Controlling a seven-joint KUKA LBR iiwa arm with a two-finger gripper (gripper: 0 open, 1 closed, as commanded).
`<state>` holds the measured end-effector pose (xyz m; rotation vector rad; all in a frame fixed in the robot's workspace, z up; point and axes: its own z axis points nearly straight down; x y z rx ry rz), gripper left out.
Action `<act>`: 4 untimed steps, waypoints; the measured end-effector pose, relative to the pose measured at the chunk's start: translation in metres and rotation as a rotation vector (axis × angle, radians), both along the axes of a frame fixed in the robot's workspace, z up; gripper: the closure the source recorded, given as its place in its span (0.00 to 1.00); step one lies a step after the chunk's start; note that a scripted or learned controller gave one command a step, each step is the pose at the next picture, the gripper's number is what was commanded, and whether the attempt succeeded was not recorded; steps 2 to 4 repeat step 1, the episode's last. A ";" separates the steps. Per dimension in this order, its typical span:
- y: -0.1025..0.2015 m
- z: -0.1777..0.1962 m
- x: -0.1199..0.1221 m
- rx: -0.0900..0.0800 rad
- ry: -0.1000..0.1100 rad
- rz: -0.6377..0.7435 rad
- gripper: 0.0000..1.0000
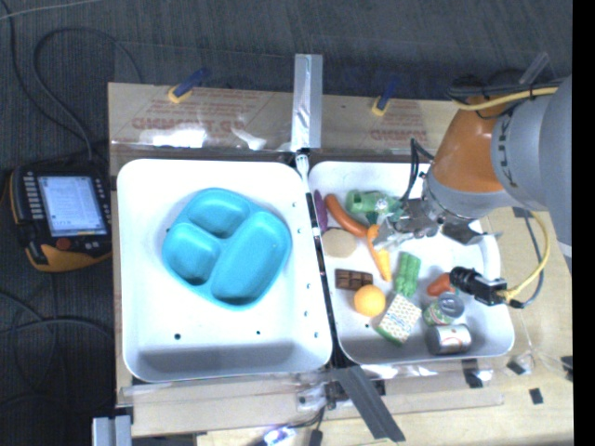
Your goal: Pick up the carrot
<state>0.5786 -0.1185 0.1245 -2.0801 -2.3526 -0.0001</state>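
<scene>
The carrot [380, 256] is a slim orange piece lying at a slant in the middle of the right bin [500, 334]. My gripper [401, 228] hangs low over that bin, just up and to the right of the carrot's upper end, very close to it. The grey arm with its orange band [469, 156] comes in from the right. From this angle the gripper's tip blends with the items under it, and the carrot rests on the bin floor.
Packed around the carrot are a red-orange sausage [345, 216], a green packet [367, 201], a green block [407, 272], an orange fruit [369, 299], a chocolate bar [351, 279], a patterned box [400, 319] and a can [448, 337]. The left bin [149, 342] holds a blue divided plate [228, 244].
</scene>
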 end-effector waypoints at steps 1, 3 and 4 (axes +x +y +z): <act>0.074 0.103 -0.036 -0.002 0.001 -0.041 1.00; 0.074 0.103 -0.036 -0.002 0.001 -0.041 1.00; 0.074 0.103 -0.036 -0.002 0.001 -0.041 1.00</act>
